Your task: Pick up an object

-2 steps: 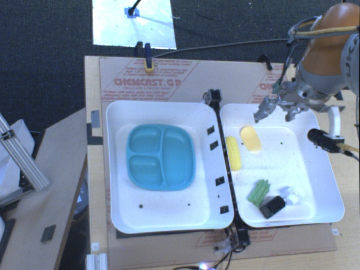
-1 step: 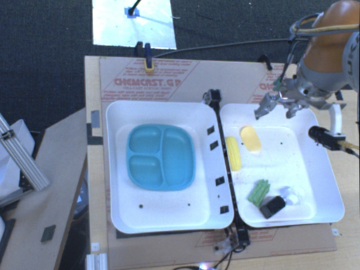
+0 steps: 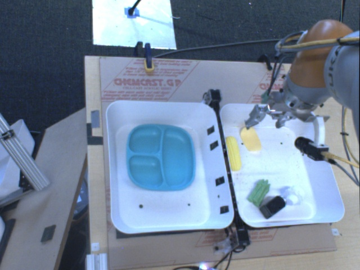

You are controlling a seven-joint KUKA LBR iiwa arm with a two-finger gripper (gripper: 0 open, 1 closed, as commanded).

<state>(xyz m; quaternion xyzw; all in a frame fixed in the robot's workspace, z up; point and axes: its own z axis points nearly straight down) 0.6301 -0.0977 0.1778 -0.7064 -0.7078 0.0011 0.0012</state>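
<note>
Gripper (image 3: 269, 117) spread open above yellow block (image 3: 251, 139) in right bin (image 3: 332, 198); block likely light, rigid, smooth; pinch across narrow sides.

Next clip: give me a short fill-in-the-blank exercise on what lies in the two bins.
1. The light blue divided plate lies in the ____ white bin.
2. The long yellow corn cob lies along the right white bin's ____ wall.
3. The green ridged object touches a ____ block.
4. The two-finger gripper hovers nearest the pale ____ flat piece.

Missing words: left; left; black; yellow
</note>
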